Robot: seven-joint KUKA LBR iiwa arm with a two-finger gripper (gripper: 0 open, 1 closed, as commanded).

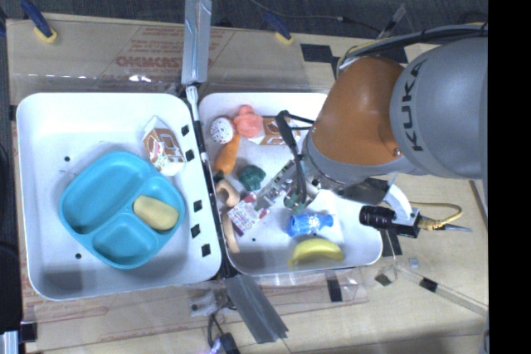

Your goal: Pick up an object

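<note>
Our two-finger gripper (pixel 282 186) hangs low over the middle of the right white bin (pixel 365 249), and we cannot tell whether it is spread or pressed together. We judge the nearest pick to be the small white-and-red packet (pixel 245 217), touching or just beside the tip on its left, long axis slanting toward the divider. A blue crinkled wrapper (pixel 309 223) lies just below, a yellow banana (pixel 315 252) beyond it.
</note>
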